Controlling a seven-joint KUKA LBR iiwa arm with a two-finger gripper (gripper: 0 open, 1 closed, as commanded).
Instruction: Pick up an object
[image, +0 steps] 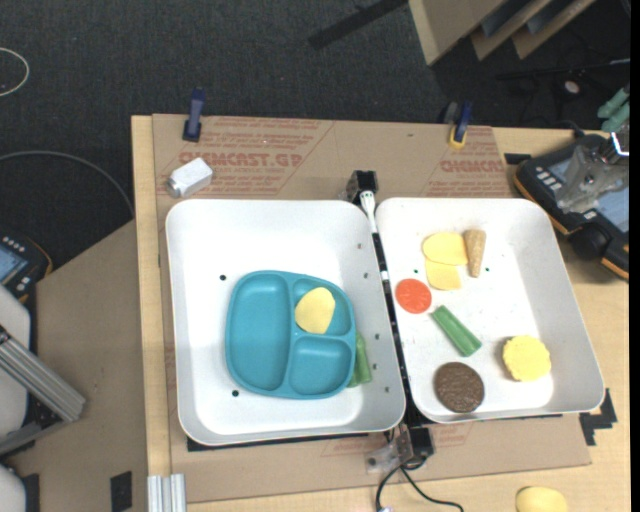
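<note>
**Desk:** What's nearest the camera?

**Photographer:** In the right bin (570, 300), a brown disc (459, 386) at the near rim, with a yellow ruffled piece (525, 358) just beside it. Behind them are a green stick (456, 331), a red disc (413, 295), yellow slices (443, 262) and a tan cone (474, 250).

**Desk:** And the left bin (200, 300)?

**Photographer:** A blue tray (265, 335), with a yellow piece (315, 310) in its far right compartment.

**Desk:** The gripper (592, 178)?

**Photographer:** At the far right, off the bins, over the surface (300, 150). I cannot tell its grip.

tray (262, 340) in left bin (200, 260), food right
</note>
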